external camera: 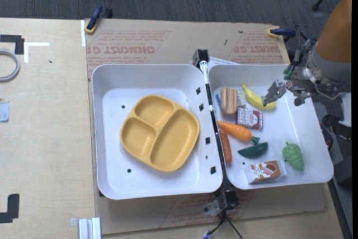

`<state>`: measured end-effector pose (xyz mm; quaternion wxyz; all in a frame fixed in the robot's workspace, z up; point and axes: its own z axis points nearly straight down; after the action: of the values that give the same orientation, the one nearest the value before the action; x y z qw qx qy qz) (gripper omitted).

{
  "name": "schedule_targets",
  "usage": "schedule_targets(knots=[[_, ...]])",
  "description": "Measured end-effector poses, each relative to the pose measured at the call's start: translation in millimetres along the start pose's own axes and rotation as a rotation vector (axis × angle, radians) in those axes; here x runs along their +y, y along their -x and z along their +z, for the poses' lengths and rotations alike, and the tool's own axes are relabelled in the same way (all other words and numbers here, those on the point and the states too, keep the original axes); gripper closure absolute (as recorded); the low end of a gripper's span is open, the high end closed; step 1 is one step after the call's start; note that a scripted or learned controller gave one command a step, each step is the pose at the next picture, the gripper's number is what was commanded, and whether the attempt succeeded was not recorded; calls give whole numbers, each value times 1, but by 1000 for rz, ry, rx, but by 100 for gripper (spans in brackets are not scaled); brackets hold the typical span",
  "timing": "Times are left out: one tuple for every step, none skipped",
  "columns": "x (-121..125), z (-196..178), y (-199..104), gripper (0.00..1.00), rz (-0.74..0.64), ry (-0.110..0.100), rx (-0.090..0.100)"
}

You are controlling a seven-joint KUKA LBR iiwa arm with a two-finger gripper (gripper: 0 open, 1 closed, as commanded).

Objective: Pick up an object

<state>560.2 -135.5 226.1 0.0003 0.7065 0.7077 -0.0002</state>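
The gripper (275, 92) hangs over the upper part of the right bin (313, 137), its dark fingers pointing down and left toward the banana (254, 98). The tips sit just at the banana's right end, close enough that they may touch it, but whether the fingers are spread or closed I cannot tell (they are small and dark against the metal behind them). Nothing is visibly lifted: the banana appears to lie on the bin floor, so I judge no grasp is made yet.

Working outward from there, a hot dog (228, 99) lies just left of the banana, and a small red-and-white carton (249, 118) sits just below it. Below those come a carrot (235, 131), an orange stick-shaped piece (226, 146) along the bin's left wall, a dark green pepper (253, 149), a light green fruit (293, 156) toward the right, and a juice box (264, 171) near the bottom edge. All of them rest in the bin.

The left bin (106, 137) holds a yellow divided plate (160, 132), well apart from the arm.

So the task looks to be at its approach stage: the arm is placed near a candidate (the banana seems the likeliest), while closing on it and lifting it clear are left to do. The banana's curve and smooth skin could let it slip out sideways.
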Motion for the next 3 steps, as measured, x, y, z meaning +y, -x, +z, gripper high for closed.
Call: schedule_targets(knots=[[26, 109, -41, 0, 152, -2, 1], [26, 99, -41, 100, 154, -2, 1], [8, -141, -71, 100, 68, 1, -1]])
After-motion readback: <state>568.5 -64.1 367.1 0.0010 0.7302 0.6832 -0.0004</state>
